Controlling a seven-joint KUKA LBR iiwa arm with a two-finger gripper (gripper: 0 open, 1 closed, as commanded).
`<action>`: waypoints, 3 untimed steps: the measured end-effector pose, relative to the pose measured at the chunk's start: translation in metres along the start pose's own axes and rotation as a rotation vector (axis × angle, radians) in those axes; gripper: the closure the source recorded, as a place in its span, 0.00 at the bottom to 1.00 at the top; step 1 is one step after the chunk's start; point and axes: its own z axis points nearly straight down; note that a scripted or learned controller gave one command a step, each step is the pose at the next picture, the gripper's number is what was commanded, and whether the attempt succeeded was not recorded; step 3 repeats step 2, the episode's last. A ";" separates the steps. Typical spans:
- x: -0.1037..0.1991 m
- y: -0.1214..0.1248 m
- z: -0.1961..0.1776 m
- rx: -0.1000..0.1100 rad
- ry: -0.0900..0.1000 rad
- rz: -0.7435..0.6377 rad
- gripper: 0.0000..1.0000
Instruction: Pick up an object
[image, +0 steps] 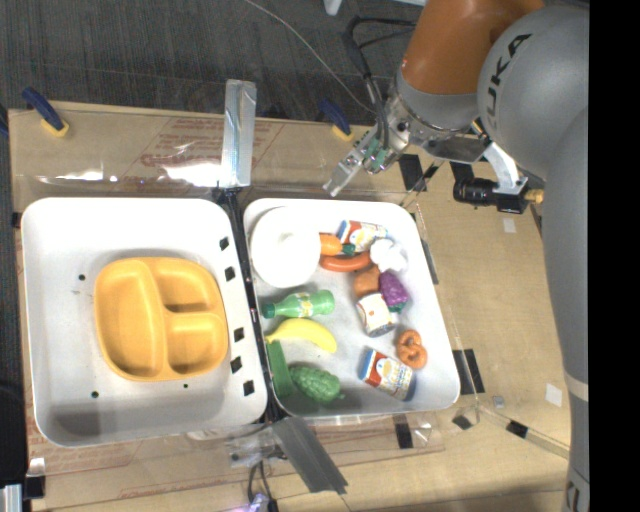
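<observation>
My gripper (345, 175) hangs above the bench just behind the back rim of the right bin (440, 330), with nothing seen in it. In that bin lie a white bowl (283, 246), an orange carrot (340, 263), a colourful small can (360, 235), a white piece (389, 255), purple grapes (396, 290), a small tin (375, 314), a pretzel (410, 349), another can (388, 374), a green bottle (300, 303), a banana (304, 334), a cucumber (277, 366) and a broccoli-like green piece (314, 384).
The left bin (50, 240) holds a yellow divided tray (160, 318). A taped metal strip (238, 135) stands behind the seam between the bins. Blue clamps (45, 110) sit on the cardboard at the back. The arm's grey body (530, 90) fills the upper right.
</observation>
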 end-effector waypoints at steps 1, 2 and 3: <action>0.047 0.010 0.072 0.011 0.011 0.076 1.00; -0.025 -0.011 -0.004 0.003 0.001 0.135 1.00; -0.025 -0.011 -0.004 0.003 0.001 0.135 1.00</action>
